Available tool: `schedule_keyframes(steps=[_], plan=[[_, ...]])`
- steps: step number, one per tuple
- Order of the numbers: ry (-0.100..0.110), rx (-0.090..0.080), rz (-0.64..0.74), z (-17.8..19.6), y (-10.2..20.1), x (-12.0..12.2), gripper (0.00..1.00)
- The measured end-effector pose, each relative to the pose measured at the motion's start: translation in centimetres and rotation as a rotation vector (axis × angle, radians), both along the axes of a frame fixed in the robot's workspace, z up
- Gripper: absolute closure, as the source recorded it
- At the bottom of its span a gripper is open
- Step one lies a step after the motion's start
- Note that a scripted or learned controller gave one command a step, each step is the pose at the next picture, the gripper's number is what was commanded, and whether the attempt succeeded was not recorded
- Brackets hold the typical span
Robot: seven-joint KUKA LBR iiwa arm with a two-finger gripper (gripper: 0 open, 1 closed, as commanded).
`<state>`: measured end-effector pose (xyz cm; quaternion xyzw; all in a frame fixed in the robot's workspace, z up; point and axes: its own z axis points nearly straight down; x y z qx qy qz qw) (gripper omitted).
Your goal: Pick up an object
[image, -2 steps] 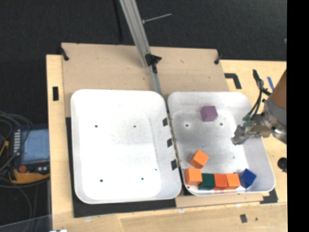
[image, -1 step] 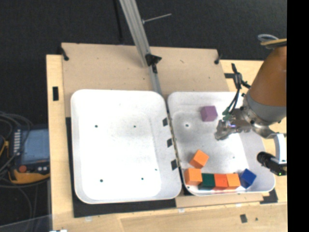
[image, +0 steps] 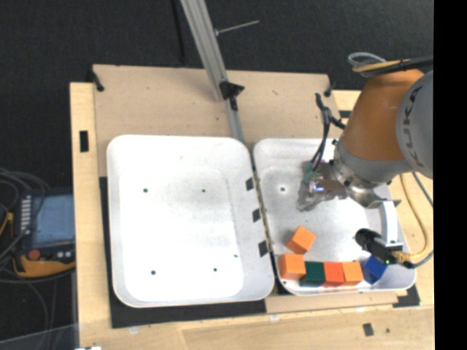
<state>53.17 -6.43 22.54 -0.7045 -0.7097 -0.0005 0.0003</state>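
My gripper (image: 312, 192) hangs over the middle of the right bin (image: 281, 155), below the arm's orange band (image: 376, 119). Nothing shows under it but bare bin floor. An orange block (image: 301, 238) lies tilted just below the gripper, apart from it. Along the bin's near edge sits a row of blocks: orange (image: 292, 265), green (image: 314, 273), orange (image: 334, 273), orange (image: 352, 271) and blue (image: 373, 268).
The left bin (image: 179, 217) lies beside the right one, with a dark divider strip (image: 257, 203) between them. A slanted metal pole (image: 211, 49) rises behind the bins. A black fitting with cables (image: 368, 240) sits at the right bin's right side.
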Motion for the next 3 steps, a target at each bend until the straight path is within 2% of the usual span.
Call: schedule_keyframes(steps=[2, 3], plan=[[-0.001, 0.0, 0.0, -1.4, 10.4, 2.6, 1.0], [-0.002, 0.001, 0.0, 0.4, 15.4, 3.7, 1.0]])
